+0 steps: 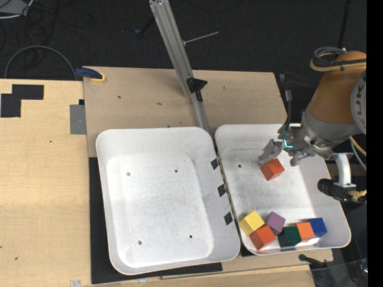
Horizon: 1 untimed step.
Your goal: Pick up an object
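Where the arm [335, 94] reaches in from the right, the right bin [251, 145] serves as landmark for every item below.

Camera view:
- Gripper [281, 154]: over the upper middle of the right bin, hanging from the grey wrist with the orange band above it. Its fingers point down and toward the left bin. How far the jaws stand apart cannot be told; the wrist and finger bodies crowd the gap.
- Red-orange block [273, 170]: in the right bin's middle, tilted, just below the lower finger tip. It is touching or nearly touching that tip; whether it sits between the fingers cannot be told.
- Yellow block [252, 221]: near the right bin's lower edge, left end of a cluster.
- Red block [262, 237]: just below the yellow block, against the bin's lower rim.
- Purple block [276, 221]: just right of the yellow block.
- Green block [289, 237]: right of the red block, on the lower rim.
- Orange block [306, 229]: right of the green block.
- Blue block [318, 226]: right end of the cluster.
- Left bin [119, 142]: just beside the right bin, joined by black clips [220, 190].
- Aluminium rail [176, 52]: slanting up from the seam between the bins.
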### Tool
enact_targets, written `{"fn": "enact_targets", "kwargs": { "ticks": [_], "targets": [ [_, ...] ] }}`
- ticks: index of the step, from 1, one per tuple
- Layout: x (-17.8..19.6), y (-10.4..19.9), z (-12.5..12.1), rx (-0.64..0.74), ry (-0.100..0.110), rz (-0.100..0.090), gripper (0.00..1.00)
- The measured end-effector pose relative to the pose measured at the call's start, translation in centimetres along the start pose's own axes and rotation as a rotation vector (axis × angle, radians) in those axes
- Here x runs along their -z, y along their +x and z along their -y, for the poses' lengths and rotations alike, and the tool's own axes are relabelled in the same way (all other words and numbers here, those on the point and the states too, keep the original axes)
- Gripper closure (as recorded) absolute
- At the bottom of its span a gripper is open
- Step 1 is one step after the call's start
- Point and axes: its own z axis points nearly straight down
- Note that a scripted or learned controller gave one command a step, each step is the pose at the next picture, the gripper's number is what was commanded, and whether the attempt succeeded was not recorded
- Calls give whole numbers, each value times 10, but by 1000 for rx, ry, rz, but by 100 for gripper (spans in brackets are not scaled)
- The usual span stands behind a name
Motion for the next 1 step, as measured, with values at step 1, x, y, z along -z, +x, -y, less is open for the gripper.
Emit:
{"fn": "enact_targets", "kwargs": {
  "ticks": [1],
  "targets": [
    [0, 0, 0, -1, 0, 0, 0]
  ]
}}
